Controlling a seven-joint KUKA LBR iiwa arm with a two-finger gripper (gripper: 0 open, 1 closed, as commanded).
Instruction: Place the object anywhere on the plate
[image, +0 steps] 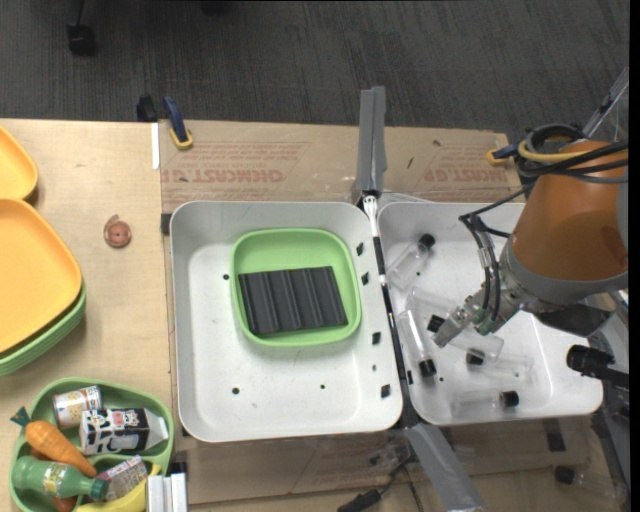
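The gripper (452, 330), whether parted or closed I cannot tell, hangs low in the right bin (560, 405) among clear tubes (470, 352), likely picking 1 for the green plate (296, 288) at 9 o'clock in the left bin (200, 400).

1. The arm (575, 215) enters from the right, its broad orange band filling the upper right.
2. Below the band, a grey wrist section tapers down and to the left.
3. Cables loop over the top of the arm and run down its left side toward the wrist.
4. The gripper (450, 330) sits at the arm's lower left end, pointing down and left, low over the right bin.
5. It is small and blurred here.
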